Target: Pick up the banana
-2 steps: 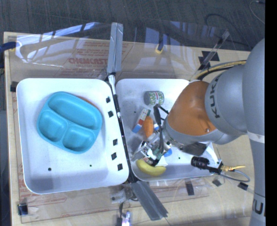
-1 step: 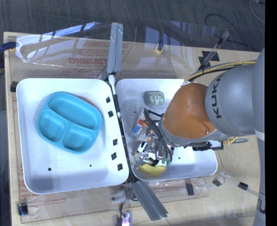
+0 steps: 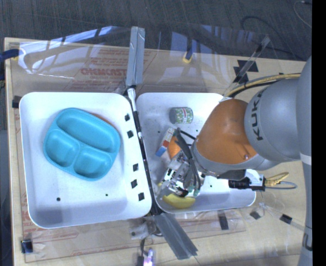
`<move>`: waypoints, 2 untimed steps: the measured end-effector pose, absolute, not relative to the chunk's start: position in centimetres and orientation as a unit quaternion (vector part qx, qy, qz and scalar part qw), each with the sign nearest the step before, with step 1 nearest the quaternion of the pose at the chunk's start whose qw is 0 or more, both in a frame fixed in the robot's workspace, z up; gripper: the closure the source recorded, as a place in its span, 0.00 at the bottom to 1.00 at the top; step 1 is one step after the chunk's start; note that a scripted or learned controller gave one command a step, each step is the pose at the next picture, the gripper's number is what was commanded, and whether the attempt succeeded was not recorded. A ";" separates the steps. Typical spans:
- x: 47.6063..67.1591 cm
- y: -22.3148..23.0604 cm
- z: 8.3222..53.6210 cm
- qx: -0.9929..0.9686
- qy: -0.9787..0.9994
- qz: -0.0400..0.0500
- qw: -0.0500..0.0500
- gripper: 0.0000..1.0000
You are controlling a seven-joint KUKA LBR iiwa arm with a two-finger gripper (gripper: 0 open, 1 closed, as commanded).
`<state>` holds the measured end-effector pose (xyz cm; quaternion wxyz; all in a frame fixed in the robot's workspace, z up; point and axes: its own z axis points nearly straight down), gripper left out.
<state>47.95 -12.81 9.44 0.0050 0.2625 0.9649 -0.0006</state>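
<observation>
Two white bins are seen side by side on the worktop (image 3: 69, 54). The left bin (image 3: 35, 193) carries a blue divided plate (image 3: 82, 143). The right bin (image 3: 152, 107) holds a small green can (image 3: 181, 114) near its upper edge, an orange and blue clutter of small items (image 3: 169, 144) lower down, and the banana (image 3: 179, 201), which lies against the bin's lower wall at the lower middle of the frame. The gripper (image 3: 178, 180) is placed directly above the banana, among the clutter; whether it is open or closed cannot be told. Much of the right bin is covered by the grey arm (image 3: 282, 121) and its orange band (image 3: 227, 134). Letters reading "KUK" are visible on the arm. Faded red print is seen on the worktop's cardboard at the upper left, but cannot be read. Dark carpet (image 3: 152, 4) surrounds the worktop.
</observation>
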 end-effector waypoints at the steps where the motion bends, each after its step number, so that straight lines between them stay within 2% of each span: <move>1: 47.7 -13.2 9.3 0.313 0.950 0.000 0.003 0.00; 2: 47.6 -13.0 9.3 0.377 0.926 -0.005 0.003 0.00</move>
